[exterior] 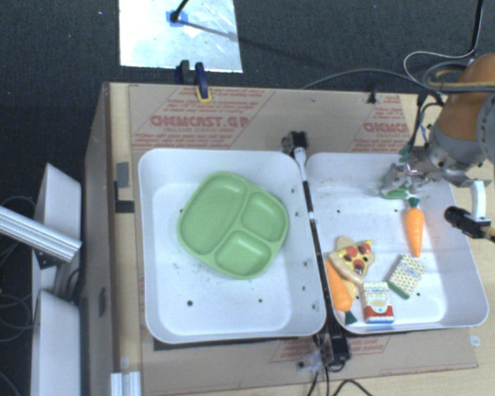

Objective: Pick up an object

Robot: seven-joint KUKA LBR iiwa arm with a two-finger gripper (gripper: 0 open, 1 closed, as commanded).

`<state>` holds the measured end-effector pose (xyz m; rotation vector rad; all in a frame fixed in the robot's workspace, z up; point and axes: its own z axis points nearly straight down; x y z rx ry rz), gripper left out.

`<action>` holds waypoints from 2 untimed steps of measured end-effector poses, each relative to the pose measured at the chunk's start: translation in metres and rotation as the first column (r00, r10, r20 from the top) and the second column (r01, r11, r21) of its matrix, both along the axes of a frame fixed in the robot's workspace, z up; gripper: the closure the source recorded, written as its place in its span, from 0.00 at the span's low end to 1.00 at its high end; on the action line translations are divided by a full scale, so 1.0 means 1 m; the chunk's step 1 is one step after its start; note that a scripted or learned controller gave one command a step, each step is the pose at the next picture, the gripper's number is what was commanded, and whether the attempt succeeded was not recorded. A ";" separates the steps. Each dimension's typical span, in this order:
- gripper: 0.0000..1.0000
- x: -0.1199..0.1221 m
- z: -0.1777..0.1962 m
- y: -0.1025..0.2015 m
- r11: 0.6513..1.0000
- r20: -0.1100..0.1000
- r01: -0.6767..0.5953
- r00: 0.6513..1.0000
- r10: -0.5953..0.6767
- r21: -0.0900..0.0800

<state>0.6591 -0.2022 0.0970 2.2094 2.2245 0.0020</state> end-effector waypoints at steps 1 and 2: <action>1.00 -0.084 0.114 0.048 1.000 0.002 0.003 1.000 -0.003 0.002; 1.00 -0.062 0.153 0.128 1.000 -0.001 0.001 1.000 -0.001 0.005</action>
